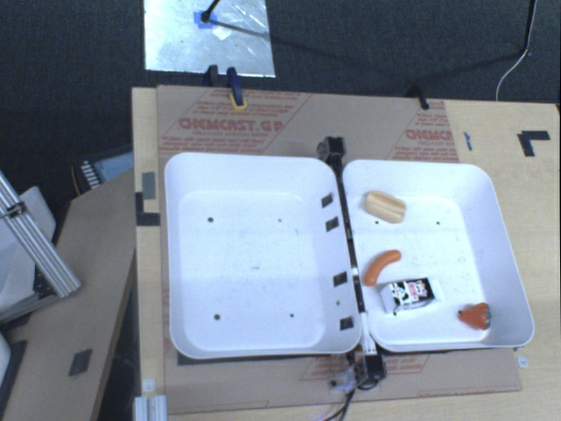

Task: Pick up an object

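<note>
Several small objects lie in the right bin (491,200). A tan bread roll (385,206) rests near its back left. Just right of the divider, mid-bin, lies an orange sausage (381,267). A small white box with black print (408,294) sits directly in front of the sausage. A red-orange lump (474,317) sits near the front right corner.
The left bin (180,235) adjoins the right bin along a black clipped divider (346,244). Both sit on a cardboard sheet (263,121) on the bench. A shiny metal plate (209,24) lies on the dark floor behind. An aluminium frame (31,244) stands at the left.
</note>
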Robot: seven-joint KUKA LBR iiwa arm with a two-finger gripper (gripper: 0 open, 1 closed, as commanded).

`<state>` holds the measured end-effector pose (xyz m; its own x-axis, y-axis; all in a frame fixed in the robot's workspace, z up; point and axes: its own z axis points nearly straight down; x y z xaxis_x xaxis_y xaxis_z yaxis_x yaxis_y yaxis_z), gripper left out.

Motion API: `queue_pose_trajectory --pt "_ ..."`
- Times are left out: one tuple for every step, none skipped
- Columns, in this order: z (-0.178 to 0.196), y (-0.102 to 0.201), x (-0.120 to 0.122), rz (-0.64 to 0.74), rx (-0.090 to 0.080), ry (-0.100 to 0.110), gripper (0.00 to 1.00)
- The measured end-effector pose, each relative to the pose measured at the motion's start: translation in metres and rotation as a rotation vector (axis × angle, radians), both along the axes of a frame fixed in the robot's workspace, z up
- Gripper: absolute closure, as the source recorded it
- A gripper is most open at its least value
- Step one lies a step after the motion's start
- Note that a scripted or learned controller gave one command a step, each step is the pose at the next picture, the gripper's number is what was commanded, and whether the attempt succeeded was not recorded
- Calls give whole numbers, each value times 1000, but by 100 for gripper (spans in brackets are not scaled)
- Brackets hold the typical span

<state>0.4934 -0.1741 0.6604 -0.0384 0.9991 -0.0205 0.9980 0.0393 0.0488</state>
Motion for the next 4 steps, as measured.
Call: queue_pose_trajectory --pt "11 0 0 2 -2 -4 100" --pt "23 0 0 4 -3 -8 100" --pt "34 0 0 6 -5 -13 100" --pt "46 0 0 7 -7 -17 100"
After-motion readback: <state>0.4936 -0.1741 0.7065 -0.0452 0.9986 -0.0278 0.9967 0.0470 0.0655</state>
